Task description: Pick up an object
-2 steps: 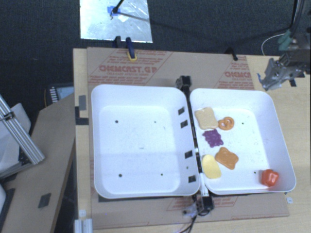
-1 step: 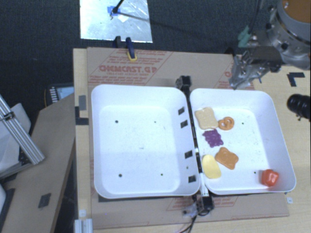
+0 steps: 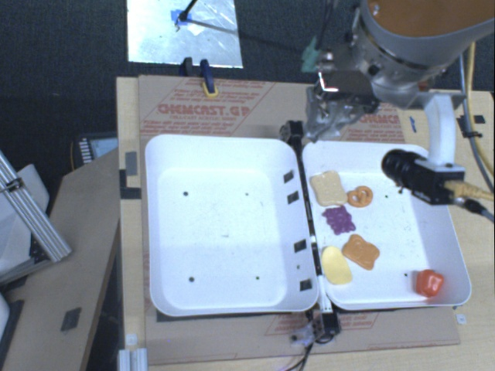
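**Tool above the far rim, six small toys waiting in the right bin**

Hung over the far edge of the right bin (image 3: 445, 230), near the divider: the tool (image 3: 331, 118), under the grey arm (image 3: 410, 29). Open or clenched — could not tell, fingers lost in shadow and blur. Nothing seen held.

Clustered on the near-left part of that bin: a pale toast slice (image 3: 327, 188), a pretzel (image 3: 360, 197) just beside it, a purple grape bunch (image 3: 339, 219) below, then a yellow piece (image 3: 336, 265) touching or nearly touching an orange-brown bread piece (image 3: 361, 251). Well apart, in the near-right corner: a red piece (image 3: 429, 283). Left bin (image 3: 224, 215) bare of objects.

Judged light, stiff plastic play food, likely smooth and slippery; flat pieces hard to pinch from above. Best bet probably the red piece: chunkier, isolated, though close to the wall. Otherwise the grape bunch, taken across its narrow width.
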`<state>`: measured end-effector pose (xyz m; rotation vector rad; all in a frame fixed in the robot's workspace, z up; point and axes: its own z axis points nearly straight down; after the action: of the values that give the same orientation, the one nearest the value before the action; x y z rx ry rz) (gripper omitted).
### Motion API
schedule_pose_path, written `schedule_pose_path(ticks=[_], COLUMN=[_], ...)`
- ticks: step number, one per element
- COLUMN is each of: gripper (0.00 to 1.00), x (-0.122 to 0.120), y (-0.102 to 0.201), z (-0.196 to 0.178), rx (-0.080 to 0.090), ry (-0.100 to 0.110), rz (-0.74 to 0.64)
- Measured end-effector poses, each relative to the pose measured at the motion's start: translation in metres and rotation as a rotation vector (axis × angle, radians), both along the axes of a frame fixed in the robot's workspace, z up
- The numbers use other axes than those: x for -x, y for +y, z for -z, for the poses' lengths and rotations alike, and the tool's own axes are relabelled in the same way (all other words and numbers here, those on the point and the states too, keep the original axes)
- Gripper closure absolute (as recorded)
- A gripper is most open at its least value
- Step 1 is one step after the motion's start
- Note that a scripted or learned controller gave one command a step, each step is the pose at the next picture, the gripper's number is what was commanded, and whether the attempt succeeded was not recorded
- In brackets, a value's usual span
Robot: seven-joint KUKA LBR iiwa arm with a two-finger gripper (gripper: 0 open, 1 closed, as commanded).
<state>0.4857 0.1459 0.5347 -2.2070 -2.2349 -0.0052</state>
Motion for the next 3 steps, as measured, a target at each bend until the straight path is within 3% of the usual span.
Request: schedule_pose_path(ticks=[1, 2, 3], gripper=[1.0, 1.0, 1.0], x=[0.0, -0.052, 0.001], y=[0.058, 0.09, 0.023], z=[0.024, -0.001, -0.002], rx=[0.002, 0.001, 0.002], ry=[0.003, -0.004, -0.001], rz=[0.004, 0.007, 0.016])
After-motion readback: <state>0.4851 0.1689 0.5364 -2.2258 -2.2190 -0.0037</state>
